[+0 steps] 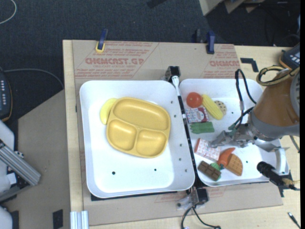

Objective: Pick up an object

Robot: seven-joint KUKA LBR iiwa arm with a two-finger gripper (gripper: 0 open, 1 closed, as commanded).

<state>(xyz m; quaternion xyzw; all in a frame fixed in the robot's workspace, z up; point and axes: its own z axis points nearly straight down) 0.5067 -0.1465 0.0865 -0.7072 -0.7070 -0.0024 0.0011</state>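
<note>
**Arm low over the right bin, toys spread beneath it**

Two white bins sit side by side on the bench. The left bin (pixel 95 128) holds a yellow tray (pixel 138 127) with three compartments, upside up, lying toward the bin's upper middle. A yellow banana-like piece (pixel 106 109) pokes out from under the tray's upper left edge, touching it.

The right bin (pixel 248 87) carries the small toys. Near its top lie a red tomato (pixel 193 99) and, just beside it to the right, a yellow corn cob (pixel 212 107), tilted. A dotted round cookie (pixel 220 105) shows past the corn. Below the tomato sits a red-and-white packet (pixel 197 114), and under that a green block (pixel 202 127). Lower down lie a pale printed card (pixel 206 148), a carrot (pixel 226 155), a waffle (pixel 234 165) touching the carrot, and a brown chocolate bar (pixel 209 170) near the bin's bottom edge.

The arm (pixel 279 109) reaches in from the right, its orange band above the wrist. The gripper (pixel 224 138) hangs over the middle of the right bin, between the green block and the carrot, just above the card. Whether it is spread or pressed together cannot be told from here; nothing visible sits pinched in it. Black cables loop over the arm's upper side.
</note>
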